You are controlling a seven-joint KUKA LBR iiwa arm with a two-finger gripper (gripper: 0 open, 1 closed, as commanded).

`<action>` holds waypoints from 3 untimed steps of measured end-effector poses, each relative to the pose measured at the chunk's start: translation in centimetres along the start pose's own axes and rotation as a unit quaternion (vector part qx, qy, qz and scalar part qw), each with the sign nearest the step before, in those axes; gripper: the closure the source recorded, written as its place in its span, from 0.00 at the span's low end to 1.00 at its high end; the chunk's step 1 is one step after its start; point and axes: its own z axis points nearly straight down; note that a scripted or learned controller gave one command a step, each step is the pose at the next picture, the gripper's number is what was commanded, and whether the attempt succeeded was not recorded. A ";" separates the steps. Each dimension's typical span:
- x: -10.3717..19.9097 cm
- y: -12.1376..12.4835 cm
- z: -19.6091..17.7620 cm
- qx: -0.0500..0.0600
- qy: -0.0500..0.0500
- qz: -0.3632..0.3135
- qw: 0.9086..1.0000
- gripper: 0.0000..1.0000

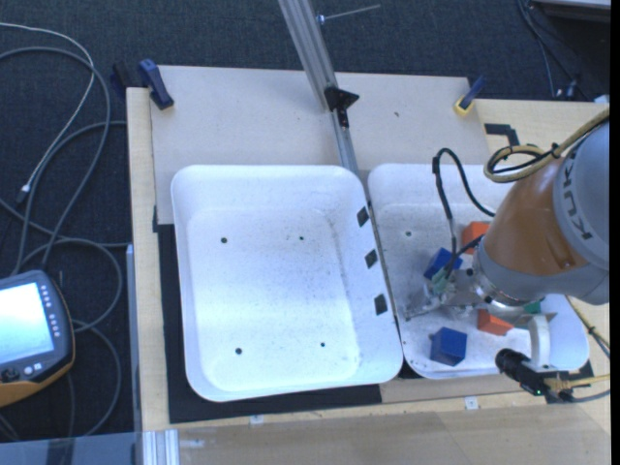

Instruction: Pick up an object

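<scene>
In the right bin [392,260] my gripper [431,298] is low over the floor, near the middle. A blue block [448,345] lies just below it, near the bin's front edge, apart from it. A second blue piece [442,262] sits right above the gripper, touching or nearly touching it. An orange piece [475,232] shows beside the wrist, and a red-orange piece [494,325] and a bit of green [532,307] peek out from under the arm. The arm hides the right part of the bin.
The left bin [194,260] stands beside the right one, joined by black clips [371,258]. A slanted metal post [310,46] rises from the back of the bench. Blue and yellow clamps sit at the board's far corners.
</scene>
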 end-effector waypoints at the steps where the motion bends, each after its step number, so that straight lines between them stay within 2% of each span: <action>1: -1.6 6.3 -0.1 -0.004 -0.002 -0.001 1.000 0.00; 2: -1.5 6.1 -1.1 -0.002 -0.001 -0.001 1.000 1.00; 3: -1.5 6.0 -1.1 0.000 -0.001 -0.001 1.000 0.00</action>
